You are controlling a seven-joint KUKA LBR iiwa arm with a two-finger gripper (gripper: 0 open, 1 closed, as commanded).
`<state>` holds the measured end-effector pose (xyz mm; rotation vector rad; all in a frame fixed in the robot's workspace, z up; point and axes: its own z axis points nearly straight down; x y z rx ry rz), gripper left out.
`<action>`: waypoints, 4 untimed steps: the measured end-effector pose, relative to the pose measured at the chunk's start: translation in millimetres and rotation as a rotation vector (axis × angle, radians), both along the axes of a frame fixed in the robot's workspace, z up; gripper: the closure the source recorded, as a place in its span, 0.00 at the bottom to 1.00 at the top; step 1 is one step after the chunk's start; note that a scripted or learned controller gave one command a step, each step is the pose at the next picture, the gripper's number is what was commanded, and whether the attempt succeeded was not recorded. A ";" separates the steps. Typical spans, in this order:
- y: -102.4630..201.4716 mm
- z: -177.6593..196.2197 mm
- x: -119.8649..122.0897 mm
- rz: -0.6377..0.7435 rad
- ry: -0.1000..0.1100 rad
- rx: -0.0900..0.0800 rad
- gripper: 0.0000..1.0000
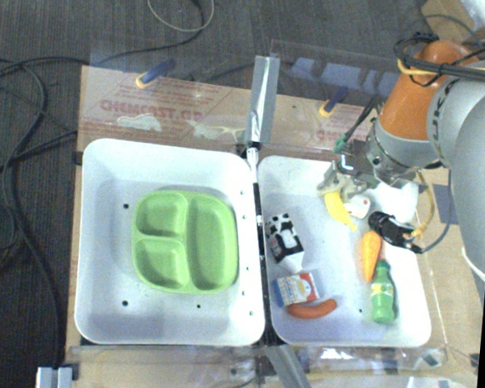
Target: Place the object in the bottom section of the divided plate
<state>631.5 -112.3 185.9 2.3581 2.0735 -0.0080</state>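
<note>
The green divided plate (187, 241) lies in the left bin (95, 303), with two small sections on its left and one long section on its right; nothing is in it. My gripper (344, 180) is down in the back of the right bin (409, 329), right above a yellow banana-like piece (336, 208) and touching or nearly touching its top end. A small white piece (361, 205) sits next to the yellow one. The wrist hides how the gripper stands on the yellow piece.
Also in the right bin are an orange carrot (370, 254), a green bottle (382, 298), a red sausage (312, 308), a red and white carton (294, 286) and a black and white carton (284, 237). A ridge (258, 233) divides the bins.
</note>
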 end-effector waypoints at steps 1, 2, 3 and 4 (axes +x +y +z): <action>72.8 2.4 -42.5 0.028 0.001 0.004 1.00; 137.4 -3.9 -41.1 0.049 0.002 0.004 1.00; 200.8 -3.7 -66.9 0.139 0.002 0.004 1.00; 200.8 -3.8 -66.9 0.139 0.002 0.005 0.00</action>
